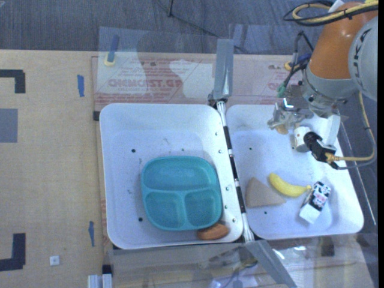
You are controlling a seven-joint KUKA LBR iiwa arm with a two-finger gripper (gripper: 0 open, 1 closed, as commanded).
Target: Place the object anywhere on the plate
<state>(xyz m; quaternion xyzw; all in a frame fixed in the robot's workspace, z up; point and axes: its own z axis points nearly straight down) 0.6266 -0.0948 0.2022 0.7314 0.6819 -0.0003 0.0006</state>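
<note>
My claw (287, 120) hangs over the upper part of the right bin (348, 221), and I can't tell from up here how it is set. Nothing is visibly in my grip.

At five o'clock from me lies the banana (287, 186), out in the open on the bin floor. Just at its nine o'clock sits a tan wedge (261, 193), near the tip of the fruit. At its three o'clock, touching or nearly so, a small black-and-white carton (316, 201).

Over in the left bin (120, 125), at eight o'clock from me, waits the teal plate (180, 192), three compartments. An orange sausage (214, 231) lies just off its lower rim, at five o'clock.

So I judge this the pick step, nothing lifted yet. Which thing I'm meant to take isn't settled; the banana looks likeliest. Next I need to travel toward five o'clock, drop over its middle, clear of wedge and carton, then close and carry across the divider (231, 161).
</note>
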